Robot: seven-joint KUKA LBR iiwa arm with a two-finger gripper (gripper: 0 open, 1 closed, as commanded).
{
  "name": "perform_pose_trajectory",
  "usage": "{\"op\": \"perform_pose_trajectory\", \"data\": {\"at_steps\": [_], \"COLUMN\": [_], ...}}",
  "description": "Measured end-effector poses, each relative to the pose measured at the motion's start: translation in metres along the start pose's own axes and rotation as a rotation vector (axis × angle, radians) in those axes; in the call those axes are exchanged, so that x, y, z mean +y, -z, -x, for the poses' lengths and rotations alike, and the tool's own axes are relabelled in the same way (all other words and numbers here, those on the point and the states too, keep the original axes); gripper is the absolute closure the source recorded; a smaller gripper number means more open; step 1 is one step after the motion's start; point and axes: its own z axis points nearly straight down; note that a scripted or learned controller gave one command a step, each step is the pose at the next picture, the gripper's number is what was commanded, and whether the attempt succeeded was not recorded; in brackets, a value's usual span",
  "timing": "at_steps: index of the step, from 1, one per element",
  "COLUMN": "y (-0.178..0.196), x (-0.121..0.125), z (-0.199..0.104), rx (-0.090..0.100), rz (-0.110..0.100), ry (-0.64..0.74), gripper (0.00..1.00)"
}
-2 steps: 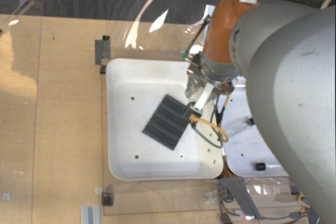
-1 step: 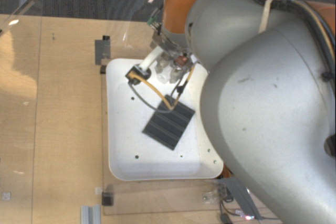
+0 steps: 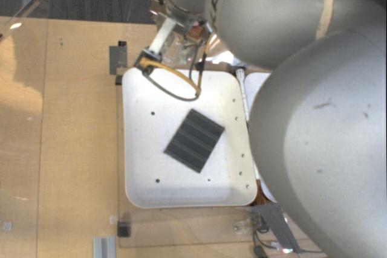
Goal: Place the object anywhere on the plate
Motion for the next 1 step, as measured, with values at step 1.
{"op": "perform_pose_trajectory", "data": {"at_steps": [1], "y": [-0.0006], "x": [-0.0002], "z": [0.0000], "rx": [-0.001], "rz": [-0.001], "ry": [0.000], "gripper": [0.00]}}
